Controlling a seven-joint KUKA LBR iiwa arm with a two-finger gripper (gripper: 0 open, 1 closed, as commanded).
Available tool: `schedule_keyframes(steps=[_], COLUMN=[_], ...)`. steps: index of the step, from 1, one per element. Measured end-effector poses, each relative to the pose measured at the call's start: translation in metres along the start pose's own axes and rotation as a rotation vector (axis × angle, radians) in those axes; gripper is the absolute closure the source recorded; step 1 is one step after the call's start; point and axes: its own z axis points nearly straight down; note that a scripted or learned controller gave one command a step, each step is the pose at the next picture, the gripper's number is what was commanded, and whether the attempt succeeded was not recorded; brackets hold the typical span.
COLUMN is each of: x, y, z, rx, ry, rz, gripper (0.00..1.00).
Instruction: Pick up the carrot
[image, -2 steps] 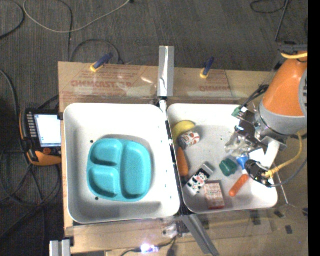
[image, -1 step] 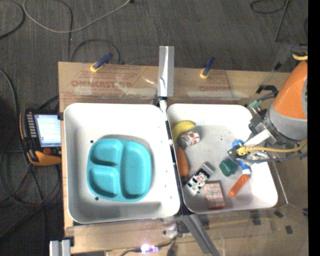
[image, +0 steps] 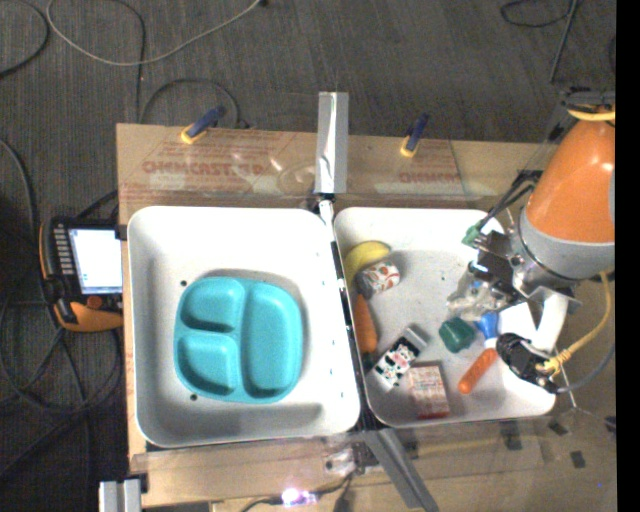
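I hover the end effector (image: 487, 300), grip state indiscernible, near the carrot (image: 477, 369); next, descend onto it.

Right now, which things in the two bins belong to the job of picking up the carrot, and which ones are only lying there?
For the job:
carrot, right bin
gripper, above the right bin

Just lying about:
blue divided plate, left bin
banana
small can
orange stick at the bin's left wall
black-and-white toy
pink box
green block
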Motion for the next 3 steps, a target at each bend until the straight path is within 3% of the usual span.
schedule_keyframes(steps=[1,2,3], x=[0.043,0.030,0.053], y=[-0.022,-0.016,-0.026], z=[0.024,0.034,0.003], rx=[0.001,0.000,-0.002], ry=[-0.001,-0.004,-0.001], rz=[0.470,0.911,0.576], gripper=[1.00,1.00,1.00])
